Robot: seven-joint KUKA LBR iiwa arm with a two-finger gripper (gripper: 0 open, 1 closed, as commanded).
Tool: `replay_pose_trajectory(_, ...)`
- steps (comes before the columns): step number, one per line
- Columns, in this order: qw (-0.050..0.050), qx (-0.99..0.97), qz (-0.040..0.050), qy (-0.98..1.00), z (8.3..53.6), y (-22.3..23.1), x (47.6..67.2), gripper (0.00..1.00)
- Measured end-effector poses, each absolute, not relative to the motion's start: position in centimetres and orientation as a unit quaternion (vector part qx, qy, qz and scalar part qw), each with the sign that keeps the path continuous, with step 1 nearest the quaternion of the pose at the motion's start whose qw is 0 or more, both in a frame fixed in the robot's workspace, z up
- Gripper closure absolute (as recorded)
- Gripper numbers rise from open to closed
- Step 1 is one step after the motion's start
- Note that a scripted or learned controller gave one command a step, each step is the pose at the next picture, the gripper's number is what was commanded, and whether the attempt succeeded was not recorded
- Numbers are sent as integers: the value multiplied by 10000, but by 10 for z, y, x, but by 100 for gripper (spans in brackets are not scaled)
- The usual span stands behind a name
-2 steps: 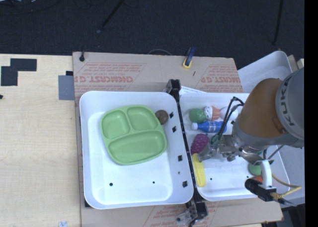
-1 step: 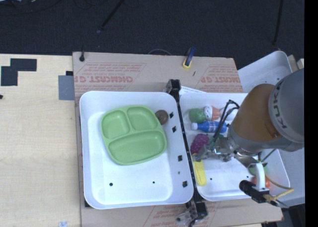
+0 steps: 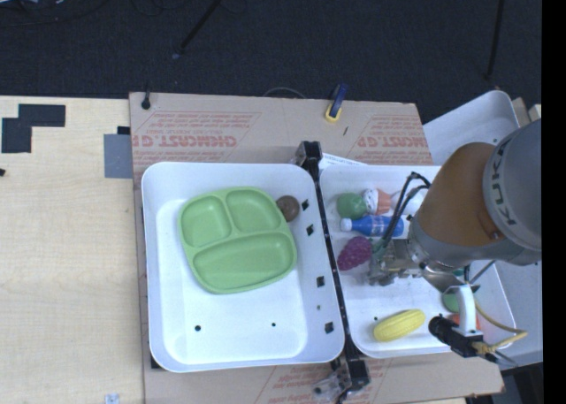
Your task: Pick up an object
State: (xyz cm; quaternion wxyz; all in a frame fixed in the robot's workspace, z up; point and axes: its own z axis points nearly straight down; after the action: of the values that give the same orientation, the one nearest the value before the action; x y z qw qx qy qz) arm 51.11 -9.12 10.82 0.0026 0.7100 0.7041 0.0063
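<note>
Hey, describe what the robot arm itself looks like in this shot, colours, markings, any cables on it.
The arm is a thick rounded grey body with a broad orange band above the wrist and dark lettering on the grey shell. Black cables loop from the wrist area down toward the gripper, which is a small dark metallic assembly.

Grey arm (image 3: 522, 190), orange band (image 3: 460, 194), seemingly black cables (image 3: 409, 190).

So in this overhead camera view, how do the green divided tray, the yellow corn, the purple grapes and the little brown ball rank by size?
Largest to smallest:
1. green divided tray
2. yellow corn
3. purple grapes, close to the corn, so that order is unsure
4. brown ball
</note>
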Motion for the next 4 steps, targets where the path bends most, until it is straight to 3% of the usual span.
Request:
replay_pose_trajectory(1, 1, 7071, 4, 7071, 157, -84, 505, 100)
replay_pose_trajectory(2, 11, 7070, 13, 7072, 217, -79, 504, 100)
replay_pose_trajectory(3, -6, 7070, -1, 7072, 228, -79, 505, 100)
replay_pose_trajectory(4, -17, 7059, -1, 7083, 225, -34, 511, 100)
